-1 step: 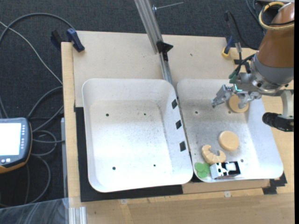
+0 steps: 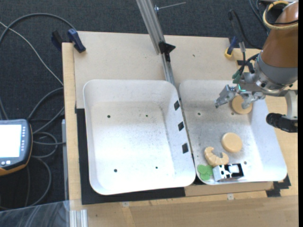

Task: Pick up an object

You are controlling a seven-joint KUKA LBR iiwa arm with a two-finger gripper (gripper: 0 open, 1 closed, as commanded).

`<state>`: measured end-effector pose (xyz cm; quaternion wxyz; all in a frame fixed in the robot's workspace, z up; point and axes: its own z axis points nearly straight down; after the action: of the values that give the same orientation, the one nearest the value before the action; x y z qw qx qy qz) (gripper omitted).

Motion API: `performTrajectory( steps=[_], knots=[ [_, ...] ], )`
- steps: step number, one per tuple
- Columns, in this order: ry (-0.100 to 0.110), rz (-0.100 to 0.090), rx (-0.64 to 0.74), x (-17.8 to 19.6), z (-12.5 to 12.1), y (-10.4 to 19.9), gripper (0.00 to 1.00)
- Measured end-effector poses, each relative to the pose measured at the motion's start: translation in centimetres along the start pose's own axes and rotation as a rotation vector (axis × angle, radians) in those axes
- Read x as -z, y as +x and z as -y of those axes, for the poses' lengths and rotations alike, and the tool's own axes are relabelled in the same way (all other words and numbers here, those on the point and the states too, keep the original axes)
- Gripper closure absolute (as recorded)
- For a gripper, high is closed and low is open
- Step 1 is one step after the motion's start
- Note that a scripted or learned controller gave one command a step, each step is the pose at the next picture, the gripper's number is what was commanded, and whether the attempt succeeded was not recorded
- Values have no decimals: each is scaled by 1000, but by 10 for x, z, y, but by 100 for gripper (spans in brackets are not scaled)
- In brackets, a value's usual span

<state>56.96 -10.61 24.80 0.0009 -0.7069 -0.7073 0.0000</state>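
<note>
My gripper (image 2: 235, 100) hangs over the back part of the right bin (image 2: 265, 148) with its fingers spread open. A round tan disc (image 2: 242, 107) lies on the bin floor just under its right finger, not clamped. A second tan disc (image 2: 232, 142) lies nearer the front. Close to the front rim are a tan curved piece (image 2: 215, 156), a green flat piece (image 2: 204, 172) and a small black-and-white box (image 2: 230, 171).
The left bin (image 2: 94, 126) stands beside the right one, with a raised divider (image 2: 182, 126) where they meet. A slanted metal pole (image 2: 150, 20) rises behind the bins. The grey and orange arm (image 2: 281, 46) covers the right bin's back right corner.
</note>
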Motion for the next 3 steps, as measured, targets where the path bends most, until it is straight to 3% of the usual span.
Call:
performTrajectory(
  steps=[3],
  knots=[
    [7,-1,-1,-159,1,4,0]
  ],
)
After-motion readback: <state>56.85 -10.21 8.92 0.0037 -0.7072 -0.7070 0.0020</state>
